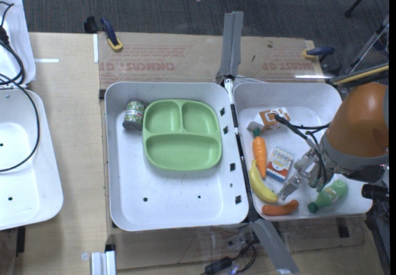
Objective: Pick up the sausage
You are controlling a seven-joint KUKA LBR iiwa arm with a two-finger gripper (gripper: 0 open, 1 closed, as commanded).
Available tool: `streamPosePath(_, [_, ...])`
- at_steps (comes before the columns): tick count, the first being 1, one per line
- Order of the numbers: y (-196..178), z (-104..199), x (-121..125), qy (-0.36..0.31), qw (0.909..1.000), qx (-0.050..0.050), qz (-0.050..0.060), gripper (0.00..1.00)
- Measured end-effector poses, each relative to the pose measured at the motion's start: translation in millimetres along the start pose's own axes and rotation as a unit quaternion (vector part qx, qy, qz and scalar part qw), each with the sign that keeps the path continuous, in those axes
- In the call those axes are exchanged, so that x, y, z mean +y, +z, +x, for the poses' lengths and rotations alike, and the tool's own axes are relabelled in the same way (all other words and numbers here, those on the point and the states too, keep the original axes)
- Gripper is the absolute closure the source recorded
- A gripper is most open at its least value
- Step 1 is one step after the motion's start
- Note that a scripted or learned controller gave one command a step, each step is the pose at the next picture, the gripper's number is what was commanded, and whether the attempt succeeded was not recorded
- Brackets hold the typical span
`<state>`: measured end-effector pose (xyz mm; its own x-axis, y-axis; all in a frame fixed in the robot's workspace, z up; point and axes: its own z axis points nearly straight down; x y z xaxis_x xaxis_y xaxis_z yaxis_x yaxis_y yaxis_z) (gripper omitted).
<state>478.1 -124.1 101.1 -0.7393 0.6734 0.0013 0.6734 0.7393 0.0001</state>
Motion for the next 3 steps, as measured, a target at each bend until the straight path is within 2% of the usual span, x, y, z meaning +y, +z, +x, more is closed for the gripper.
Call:
streamPosePath(1, [10.6,-6.8,-8.5,-0.003,1.0,0.0,0.001,0.0])
streamPosePath(3, [10.8,-1.0,-2.2,-0.018,0.9998,0.0,0.001,0.0])
